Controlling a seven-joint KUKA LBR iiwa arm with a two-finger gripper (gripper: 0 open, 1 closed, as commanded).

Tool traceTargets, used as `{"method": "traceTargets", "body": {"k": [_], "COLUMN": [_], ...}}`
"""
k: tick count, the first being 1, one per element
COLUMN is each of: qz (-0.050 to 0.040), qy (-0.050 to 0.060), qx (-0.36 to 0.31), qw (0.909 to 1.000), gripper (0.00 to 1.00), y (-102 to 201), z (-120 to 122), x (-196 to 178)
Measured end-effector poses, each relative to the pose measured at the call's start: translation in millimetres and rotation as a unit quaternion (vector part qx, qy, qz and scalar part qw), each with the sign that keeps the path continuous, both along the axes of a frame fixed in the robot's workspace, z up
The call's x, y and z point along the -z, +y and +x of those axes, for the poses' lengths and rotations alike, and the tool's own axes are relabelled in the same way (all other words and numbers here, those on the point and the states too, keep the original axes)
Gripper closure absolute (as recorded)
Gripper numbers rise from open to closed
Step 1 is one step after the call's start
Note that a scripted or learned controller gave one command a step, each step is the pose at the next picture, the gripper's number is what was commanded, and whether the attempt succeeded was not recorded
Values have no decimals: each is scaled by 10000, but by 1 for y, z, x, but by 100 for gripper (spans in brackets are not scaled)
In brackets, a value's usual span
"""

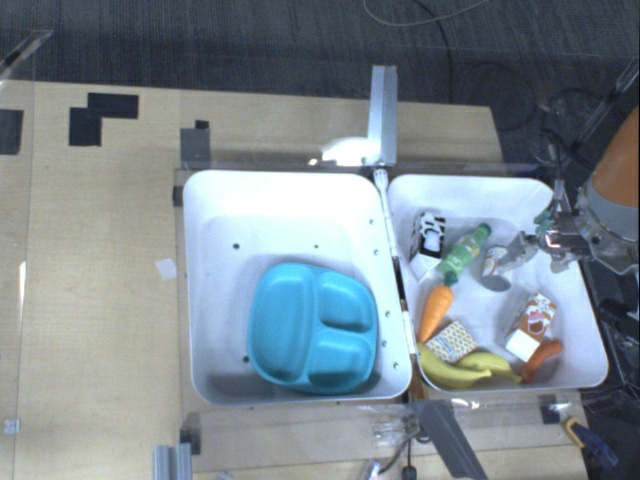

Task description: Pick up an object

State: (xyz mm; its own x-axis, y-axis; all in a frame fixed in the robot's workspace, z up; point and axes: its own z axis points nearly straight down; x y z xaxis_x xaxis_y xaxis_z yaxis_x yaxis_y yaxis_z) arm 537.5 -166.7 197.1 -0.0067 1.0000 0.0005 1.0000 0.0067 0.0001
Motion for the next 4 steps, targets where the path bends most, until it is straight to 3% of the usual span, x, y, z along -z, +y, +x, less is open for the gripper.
{"method": "traceTargets", "body": {"k": [1,2,3,4], "qz": [-14,-19,-3,-23], "qy": [-57,-64,-68,-48], "qx": [-234,258,1033,410], "qw": [9997,9996,9946,9991], "gripper": [0,0,0,0], "y": [12,-20,38,74], "z": [30,-46,3,45], "x": [109,108,108,108]}}
